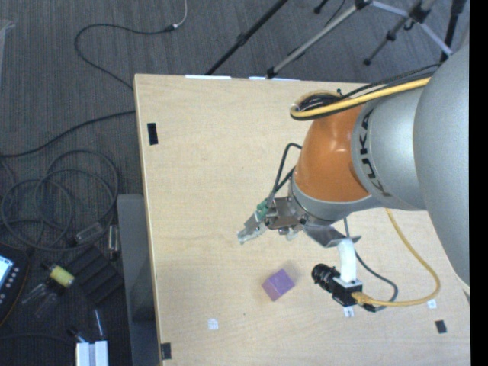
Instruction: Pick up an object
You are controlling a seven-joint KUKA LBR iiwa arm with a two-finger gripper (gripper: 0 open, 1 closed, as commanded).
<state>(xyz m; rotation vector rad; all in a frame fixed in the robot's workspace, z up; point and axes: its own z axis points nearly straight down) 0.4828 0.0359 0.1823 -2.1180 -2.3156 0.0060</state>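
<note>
A small purple block (278,284) lies on the pale wooden bench top (206,158), near its front edge. My gripper (246,234) hangs over the middle of the bench, up and to the left of the block and apart from it. It points left and down from the orange wrist band (332,162). I see nothing held at its tip. The big grey arm covers the right side of the bench.
A black device (333,279) on a white bracket, with a yellow cable (415,292), hangs from the wrist just right of the block. Black tape marks (152,133) sit near the bench edges. Cables (61,197) lie on the floor to the left, and stand legs (381,6) show at the top.
</note>
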